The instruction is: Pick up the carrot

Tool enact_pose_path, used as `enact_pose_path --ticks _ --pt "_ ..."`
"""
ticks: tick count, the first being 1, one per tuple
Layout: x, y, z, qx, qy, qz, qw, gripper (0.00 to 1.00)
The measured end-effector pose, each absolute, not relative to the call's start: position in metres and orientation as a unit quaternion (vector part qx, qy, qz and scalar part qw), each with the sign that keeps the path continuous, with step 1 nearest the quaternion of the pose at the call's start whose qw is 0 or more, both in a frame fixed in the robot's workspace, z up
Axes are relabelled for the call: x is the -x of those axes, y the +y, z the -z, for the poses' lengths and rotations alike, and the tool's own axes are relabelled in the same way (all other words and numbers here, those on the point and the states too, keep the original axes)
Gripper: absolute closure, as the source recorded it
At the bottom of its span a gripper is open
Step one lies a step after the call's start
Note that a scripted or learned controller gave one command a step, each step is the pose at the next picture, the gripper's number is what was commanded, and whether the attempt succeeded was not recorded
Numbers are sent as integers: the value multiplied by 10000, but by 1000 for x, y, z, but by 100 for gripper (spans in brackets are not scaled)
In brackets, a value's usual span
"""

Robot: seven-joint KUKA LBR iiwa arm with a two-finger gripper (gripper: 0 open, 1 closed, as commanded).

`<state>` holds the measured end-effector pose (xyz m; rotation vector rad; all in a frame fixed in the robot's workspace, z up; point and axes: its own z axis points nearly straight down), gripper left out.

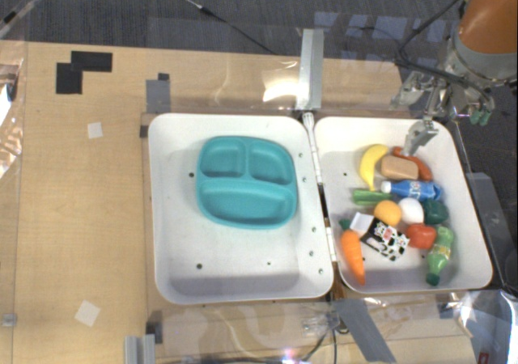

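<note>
One fixed camera looks down at a slant on the pale wooden counter [73,217], taking in both shallow white plastic bins [174,273] whole.

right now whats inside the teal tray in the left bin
Nothing visible: the teal tray shows three bare compartments and sits alone in the left bin. What lies under it is covered. The carrot is in the right bin.
</note>
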<state>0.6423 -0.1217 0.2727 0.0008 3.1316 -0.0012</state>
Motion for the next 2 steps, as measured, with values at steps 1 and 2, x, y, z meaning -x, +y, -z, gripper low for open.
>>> enact_pose_path --ticks 1,2 --pt "-628 -83 -132 963 9953 -15 0 0" --pt "-583 -83 -90 1296 9915 14 79 0"
